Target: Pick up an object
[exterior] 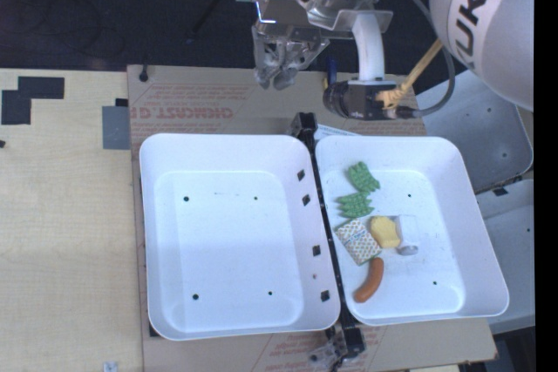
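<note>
- Left bin (166, 187) — its floor lies bare, open from above.
- Right bin (445, 187): things crowd its left half beside the divider (316, 222) — two green pieces (359, 190), a checked packet (358, 241), a yellow lump (384, 231), an orange sausage (370, 280).
- The right half of that bin's floor is open.
- Gripper (281, 70) hangs above the bench behind both bins, well apart from the things.

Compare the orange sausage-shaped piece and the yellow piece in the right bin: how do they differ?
The orange sausage-shaped piece is long, thin and slightly curved; the yellow piece is short and chunky. The sausage piece lies slantwise, nearest the bin's front edge; the yellow piece sits further back, beside a checked packet. The sausage piece lies apart, while the yellow piece is up against its neighbours. Both rest in the right bin.
</note>
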